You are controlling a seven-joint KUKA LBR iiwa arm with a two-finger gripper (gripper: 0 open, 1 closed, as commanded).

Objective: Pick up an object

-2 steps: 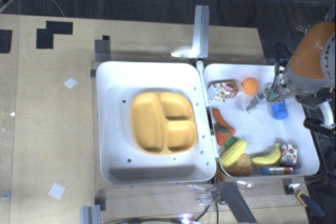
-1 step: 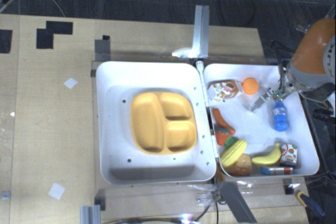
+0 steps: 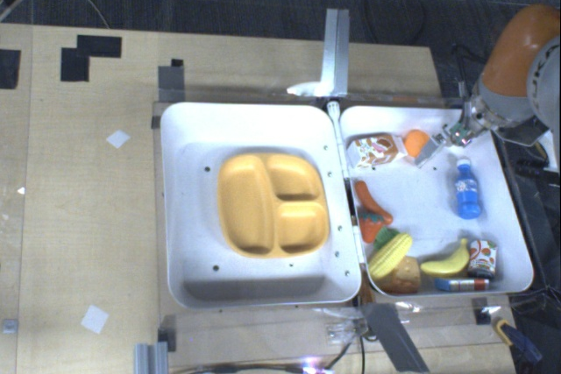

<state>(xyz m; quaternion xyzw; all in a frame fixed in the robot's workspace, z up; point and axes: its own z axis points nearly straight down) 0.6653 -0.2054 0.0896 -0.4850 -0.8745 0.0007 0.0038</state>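
Two bins, and my arm at the right bin's [image 3: 517, 215] far corner.
I judged this the approach: gripper [image 3: 456, 134] hovered near the orange ball [image 3: 415, 141]; jaw state I could not tell. Next, descend squarely over it.

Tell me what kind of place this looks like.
Probably a robotics lab bench set up for grasping trials: two shallow white bins sit side by side, the right one holds toy food like a banana and a small blue bottle, and a robot arm reaches in.
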